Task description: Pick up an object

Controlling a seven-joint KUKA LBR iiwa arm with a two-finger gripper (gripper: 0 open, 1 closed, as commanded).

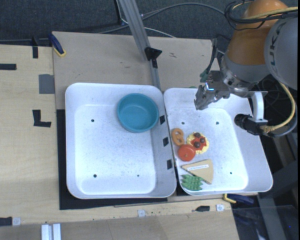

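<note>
Nearest the lens, at the 6 o'clock rim of the right shallow white plastic bin [250, 179], lies a green leafy toy piece [191, 183], touching a tan wedge-shaped toy sandwich [201, 170] just above it. Toward 12 o'clock from the wedge sits a round red toy tomato [186, 153], with a yellow toy piece dotted with dark red berries [198, 141] at its 1 o'clock and a small brown pretzel-shaped toy [177, 135] at its 11 o'clock. These five items cluster in the lower-left part of the right bin, near its left wall.

At 12 o'clock from the cluster, well apart from it, the dark metal claw [204, 100] hangs over the upper part of the same bin; nothing is seen between its tips, and whether it is released or clenched cannot be told. Behind it, toward 2 o'clock, rise the grey arm [285, 34] and its orange band [255, 29].

At 9 o'clock, the left shallow white plastic bin [90, 174] holds a round blue plastic bowl [137, 112], upright, in its upper-right corner. Both bins rest on the pale wooden table [20, 134].
</note>
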